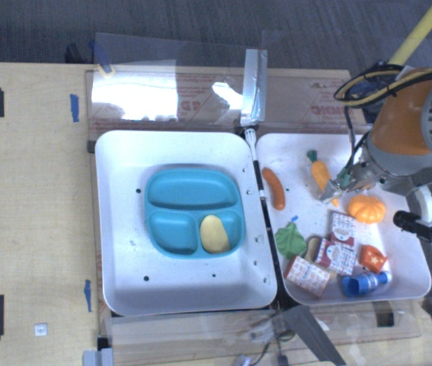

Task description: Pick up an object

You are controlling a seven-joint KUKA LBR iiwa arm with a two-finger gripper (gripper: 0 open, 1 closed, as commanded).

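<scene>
Nearest the camera, a blue bottle (365, 283) lies in the right bin (421, 284). Farther back, the gripper (343, 183) sits low between the carrot (320, 174) on its left and the orange pumpkin (367, 209) at its near right; its grip cannot be determined.

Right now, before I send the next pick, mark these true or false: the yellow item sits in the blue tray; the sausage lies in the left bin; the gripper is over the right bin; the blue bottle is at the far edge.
1. The yellow item sits in the blue tray: true.
2. The sausage lies in the left bin: false, it lies in the right bin.
3. The gripper is over the right bin: true.
4. The blue bottle is at the far edge: false, it is at the near edge.
</scene>
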